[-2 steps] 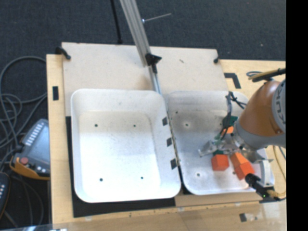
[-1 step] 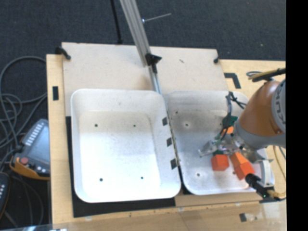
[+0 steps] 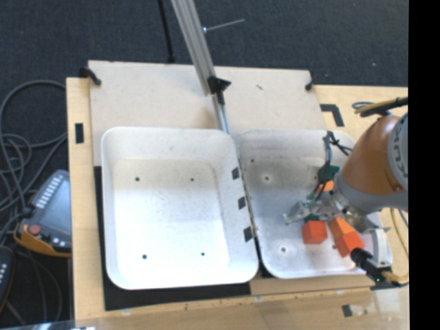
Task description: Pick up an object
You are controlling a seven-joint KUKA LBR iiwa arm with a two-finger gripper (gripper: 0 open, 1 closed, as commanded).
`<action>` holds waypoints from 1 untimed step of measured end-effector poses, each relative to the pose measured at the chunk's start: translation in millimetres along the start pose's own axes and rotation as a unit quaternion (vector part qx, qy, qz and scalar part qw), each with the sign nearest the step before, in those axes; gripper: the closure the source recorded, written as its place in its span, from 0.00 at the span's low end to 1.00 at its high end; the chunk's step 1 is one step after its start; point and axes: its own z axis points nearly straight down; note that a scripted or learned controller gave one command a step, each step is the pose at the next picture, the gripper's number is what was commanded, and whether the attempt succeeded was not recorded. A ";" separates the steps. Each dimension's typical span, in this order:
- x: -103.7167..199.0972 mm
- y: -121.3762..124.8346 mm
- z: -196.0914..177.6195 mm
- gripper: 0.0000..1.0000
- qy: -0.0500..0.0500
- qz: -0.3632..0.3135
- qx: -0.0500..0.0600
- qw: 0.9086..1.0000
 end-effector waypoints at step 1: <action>-0.5 0.0 0.0 0.00 0.000 0.002 0.000 1.000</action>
